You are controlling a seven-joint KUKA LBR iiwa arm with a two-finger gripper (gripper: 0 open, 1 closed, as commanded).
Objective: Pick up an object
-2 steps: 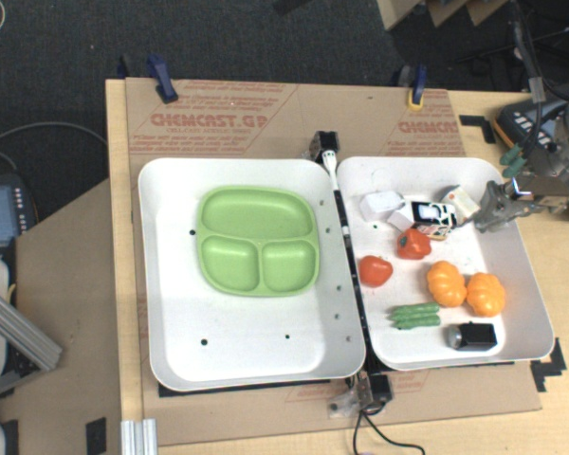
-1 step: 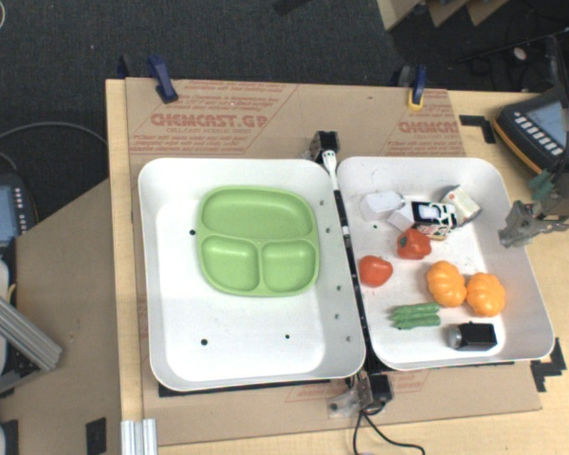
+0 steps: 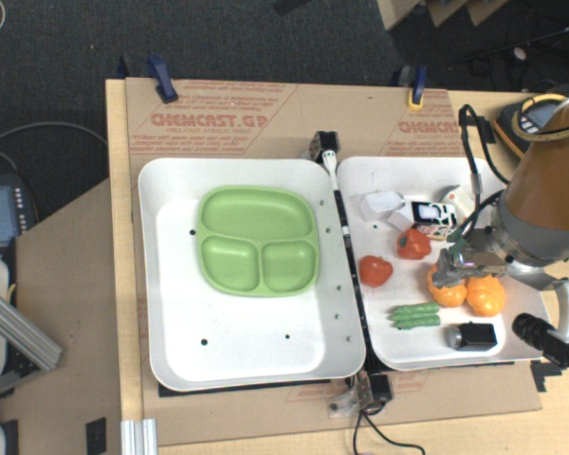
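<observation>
The right bin [image 3: 389, 171] holds several small things: two orange fruits [image 3: 446, 296] [image 3: 486, 297], two red pieces [image 3: 376, 270] [image 3: 413, 244], a green bean pod [image 3: 415, 316], a black block [image 3: 474, 336], a white piece [image 3: 381, 203] and a small black-and-white box [image 3: 427, 214]. My gripper [image 3: 452, 271] reaches in from the right and sits low over the left orange fruit, partly covering its top. The wrist hides how it meets the fruit.
The left bin [image 3: 171, 339] carries a green divided plate [image 3: 258, 240]. A black hinge strip [image 3: 346, 245] runs between the bins. A blue clamp [image 3: 161, 77] and a yellow clamp [image 3: 417, 88] sit on the back edge of the bench.
</observation>
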